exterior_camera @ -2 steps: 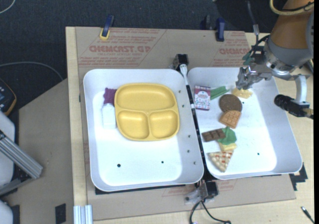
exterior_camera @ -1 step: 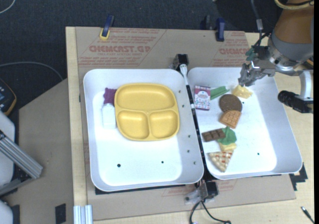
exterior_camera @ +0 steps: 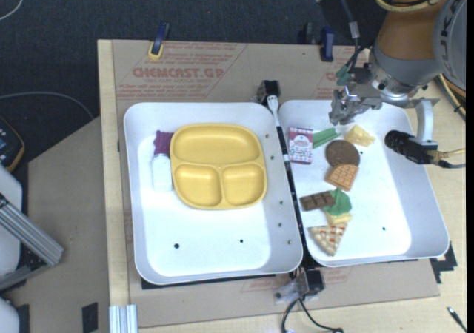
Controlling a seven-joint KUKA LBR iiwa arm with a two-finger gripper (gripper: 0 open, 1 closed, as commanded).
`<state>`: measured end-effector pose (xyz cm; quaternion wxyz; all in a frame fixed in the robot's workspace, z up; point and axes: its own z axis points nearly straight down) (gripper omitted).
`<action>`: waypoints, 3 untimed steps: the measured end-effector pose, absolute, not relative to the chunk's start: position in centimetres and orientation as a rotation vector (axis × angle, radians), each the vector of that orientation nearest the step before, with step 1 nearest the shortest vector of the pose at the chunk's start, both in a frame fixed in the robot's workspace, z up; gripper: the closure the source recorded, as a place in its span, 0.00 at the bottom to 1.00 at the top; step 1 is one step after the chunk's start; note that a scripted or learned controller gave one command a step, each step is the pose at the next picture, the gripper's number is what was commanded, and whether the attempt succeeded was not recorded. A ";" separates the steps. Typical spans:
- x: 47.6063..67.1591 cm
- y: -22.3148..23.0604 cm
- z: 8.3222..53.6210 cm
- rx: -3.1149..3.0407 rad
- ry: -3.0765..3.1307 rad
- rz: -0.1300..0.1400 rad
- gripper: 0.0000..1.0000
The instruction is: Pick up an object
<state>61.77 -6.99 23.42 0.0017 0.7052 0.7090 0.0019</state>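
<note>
One pizza slice point(exterior_camera: 328, 237), one waffle point(exterior_camera: 342, 175), two bins point(exterior_camera: 141, 176)

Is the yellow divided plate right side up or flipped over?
Right side up: the yellow plate in the left bin shows its three hollow compartments facing upward.

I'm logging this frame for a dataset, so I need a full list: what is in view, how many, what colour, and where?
Bins: 2, white, side by side on the bench.
Plate: 1, yellow, three compartments, left bin.
Bottle: 1, white, left of the plate.
Purple item: 1, behind the bottle.
Carton: 1, red and white, right bin, rear left.
Cookie: 1, brown, right bin.
Waffle: 1, orange, in front of the cookie.
Chocolate: 1, brown, right bin centre.
Pizza slice: 1, right bin front.
Gripper: 1, grey, over the right bin's rear.
</note>
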 end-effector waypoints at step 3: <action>60.4 -6.5 21.9 2.224 2.224 -0.003 1.00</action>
